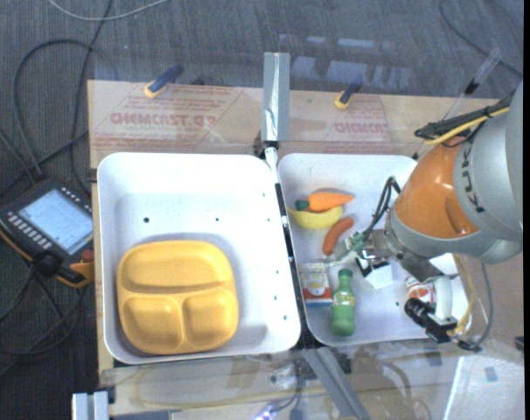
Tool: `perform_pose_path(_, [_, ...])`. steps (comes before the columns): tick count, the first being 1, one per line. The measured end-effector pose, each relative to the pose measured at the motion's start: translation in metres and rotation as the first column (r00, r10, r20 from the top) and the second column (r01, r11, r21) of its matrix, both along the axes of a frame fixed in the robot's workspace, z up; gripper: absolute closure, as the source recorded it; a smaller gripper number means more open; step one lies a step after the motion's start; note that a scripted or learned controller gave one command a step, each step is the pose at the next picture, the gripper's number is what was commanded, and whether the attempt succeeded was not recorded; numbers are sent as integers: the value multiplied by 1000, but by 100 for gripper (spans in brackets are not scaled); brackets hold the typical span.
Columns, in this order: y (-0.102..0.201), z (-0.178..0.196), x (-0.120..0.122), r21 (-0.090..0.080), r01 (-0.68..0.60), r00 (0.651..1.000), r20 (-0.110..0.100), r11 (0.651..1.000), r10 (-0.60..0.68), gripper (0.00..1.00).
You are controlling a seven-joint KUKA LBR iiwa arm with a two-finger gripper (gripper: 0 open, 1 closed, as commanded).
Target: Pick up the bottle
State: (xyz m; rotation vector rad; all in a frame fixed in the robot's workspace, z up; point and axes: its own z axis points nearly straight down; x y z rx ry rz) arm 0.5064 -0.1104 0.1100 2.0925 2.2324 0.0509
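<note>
Green bottle [343, 304] lying in right bin, near front wall

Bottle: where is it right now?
The green bottle lies in the right bin, near its front edge, just right of a small carton and below the sausage; the tool is just up-right of it.

The grey arm [501, 182] reaches in from the right, its orange band [431, 201] bulking above the wrist. Its pincer [367, 250] points down and leftward at the wrist's end.
</note>
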Motion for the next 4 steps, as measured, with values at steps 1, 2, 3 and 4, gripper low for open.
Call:
perform_pose_path(1, [4, 0, 0, 15, 135, 991, 3, 991, -135, 0])
perform_pose_path(2, [2, 0, 2, 29, 204, 979, 1, 979, -204, 0])
perform_pose_path(3, [8, -20, -19, 25, -270, 960, -73, 962, 271, 0])
perform_pose_path(4, [12, -12, -18, 28, -276, 958, -72, 961, 277, 100])
